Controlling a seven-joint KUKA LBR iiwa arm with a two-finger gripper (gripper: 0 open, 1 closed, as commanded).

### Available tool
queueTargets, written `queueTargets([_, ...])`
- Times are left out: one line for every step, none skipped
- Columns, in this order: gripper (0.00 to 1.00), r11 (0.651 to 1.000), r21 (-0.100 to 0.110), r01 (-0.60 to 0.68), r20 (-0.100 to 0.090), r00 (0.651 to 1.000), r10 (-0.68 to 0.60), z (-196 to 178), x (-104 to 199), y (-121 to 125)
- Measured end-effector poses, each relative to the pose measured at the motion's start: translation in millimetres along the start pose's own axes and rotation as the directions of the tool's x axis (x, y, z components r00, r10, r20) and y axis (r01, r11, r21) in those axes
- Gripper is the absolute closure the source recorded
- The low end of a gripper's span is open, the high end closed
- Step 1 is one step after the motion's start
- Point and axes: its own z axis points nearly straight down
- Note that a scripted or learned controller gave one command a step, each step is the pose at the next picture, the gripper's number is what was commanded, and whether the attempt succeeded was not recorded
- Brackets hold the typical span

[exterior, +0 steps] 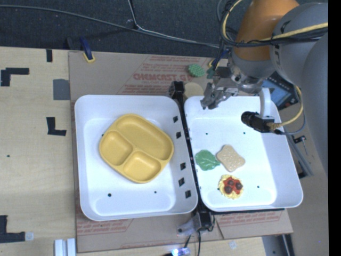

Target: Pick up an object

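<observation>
Pizza (pixel 230 186), cracker (pixel 230 157) and green leaf (pixel 205 159) lie close together near the front of the right bin (pixel 282 164), easy to reach. Farther back, the gripper (pixel 212 99) hangs empty above the rim; whether its jaws are parted, I cannot tell.

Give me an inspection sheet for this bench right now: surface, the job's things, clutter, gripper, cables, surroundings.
Surface: two white bins, left bin and right bin, on a cardboard sheet.
Job's things: green leaf piece, tan cracker and small pizza piece in the right bin; yellow divided tray in the left bin.
Clutter: a green piece on the cardboard behind the bins.
Gripper: gripper above the right bin's far edge, nothing between its fingers.
Cables: black cable across the dark floor.
Surroundings: wooden bench with black tape marks.
</observation>
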Motion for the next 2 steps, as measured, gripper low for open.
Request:
queueTargets([1.00,1.000,0.002,0.001,0.000,1.000,-0.001,15,59,-3])
queueTargets([1.00,1.000,0.001,-0.001,0.001,1.000,0.001,24,105,1])
